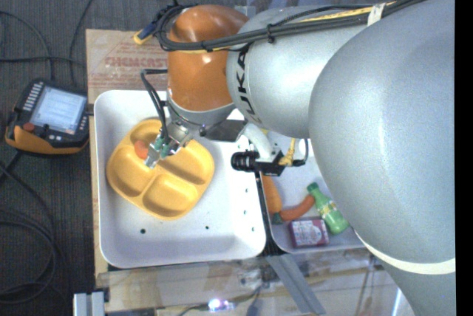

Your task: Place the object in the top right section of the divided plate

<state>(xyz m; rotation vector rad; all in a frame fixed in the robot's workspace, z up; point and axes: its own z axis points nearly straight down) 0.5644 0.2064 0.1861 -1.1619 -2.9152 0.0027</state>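
1. We see two shallow white bins side by side; the left bin (118, 233) holds a yellow divided plate (174, 193) lying at a slant near its upper left part.
2. The plate has three sections. In the one nearest the bin's upper left corner lies a small orange object (140, 150), close to the section's outer rim.
3. That object is small, rounded and orange-red; more of its shape we cannot make out, since the gripper hides part of it.
4. The right bin (295, 259), largely covered by the arm (369, 122), holds an orange carrot-like piece (272, 196), a reddish sausage-like piece (298, 210), a green bottle (329, 210) and a dark maroon packet (308, 233), all close together.
5. The gripper (158, 153) hangs over the plate just beside the orange object, its greenish fingertips (154, 157) low over the plate's dividing ridge.
6. We cannot tell whether the fingers are apart or together, nor whether they touch the object.
7. A handheld controller (48, 119) lies on the floor left of the bench.
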